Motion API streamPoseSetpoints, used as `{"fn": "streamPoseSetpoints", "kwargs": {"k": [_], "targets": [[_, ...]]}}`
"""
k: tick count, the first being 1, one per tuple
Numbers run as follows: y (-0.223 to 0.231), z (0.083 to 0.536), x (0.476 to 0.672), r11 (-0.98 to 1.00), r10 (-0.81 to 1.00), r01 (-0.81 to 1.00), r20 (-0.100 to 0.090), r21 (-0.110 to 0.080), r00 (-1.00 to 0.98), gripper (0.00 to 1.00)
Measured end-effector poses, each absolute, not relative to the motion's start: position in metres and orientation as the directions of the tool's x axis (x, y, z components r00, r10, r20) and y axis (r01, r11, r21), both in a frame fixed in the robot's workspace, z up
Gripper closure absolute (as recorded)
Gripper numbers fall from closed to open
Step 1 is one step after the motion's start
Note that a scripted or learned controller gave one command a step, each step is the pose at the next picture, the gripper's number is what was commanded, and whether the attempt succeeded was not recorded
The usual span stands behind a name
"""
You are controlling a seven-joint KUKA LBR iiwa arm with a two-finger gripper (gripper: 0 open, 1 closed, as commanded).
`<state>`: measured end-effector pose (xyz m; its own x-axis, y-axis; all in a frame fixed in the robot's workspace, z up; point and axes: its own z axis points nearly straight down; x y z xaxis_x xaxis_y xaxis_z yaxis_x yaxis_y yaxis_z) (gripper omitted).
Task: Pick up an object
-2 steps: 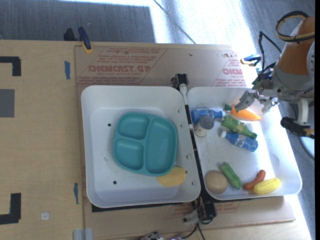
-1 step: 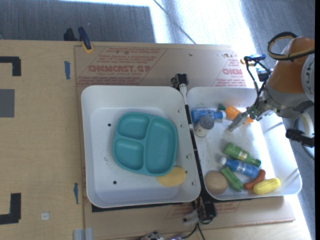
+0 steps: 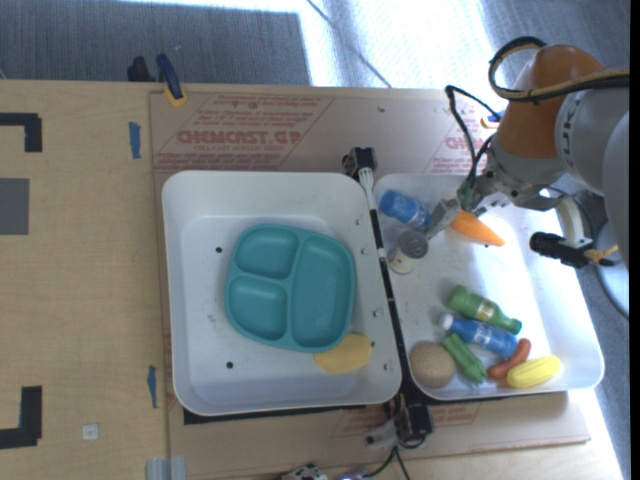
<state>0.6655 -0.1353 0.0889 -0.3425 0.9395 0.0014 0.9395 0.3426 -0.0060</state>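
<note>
A: Where do we see the gripper (image 3: 447,214)?

B: Over the far end of the right bin (image 3: 570,313), low between the blue bottle (image 3: 402,207) and the orange carrot (image 3: 478,229).

A: Do we see its jaws gripping anything?

B: We cannot tell; they are too small and dark.

A: And the rest?

B: We see a green bottle (image 3: 483,307), a yellow corn (image 3: 533,371) and a tan ball (image 3: 432,364) at the near end. The left bin (image 3: 190,298) bears a teal divided plate (image 3: 291,286).
</note>
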Motion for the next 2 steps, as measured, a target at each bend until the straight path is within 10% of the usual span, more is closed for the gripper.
{"fn": "streamPoseSetpoints", "kwargs": {"k": [1,2], "targets": [[-0.135,0.099,0.666,0.343,0.939,0.939,0.000,-0.002,-0.343,1.00],[-0.136,0.194,0.579,0.742,0.671,0.671,-0.001,0.001,-0.742,1.00]]}}
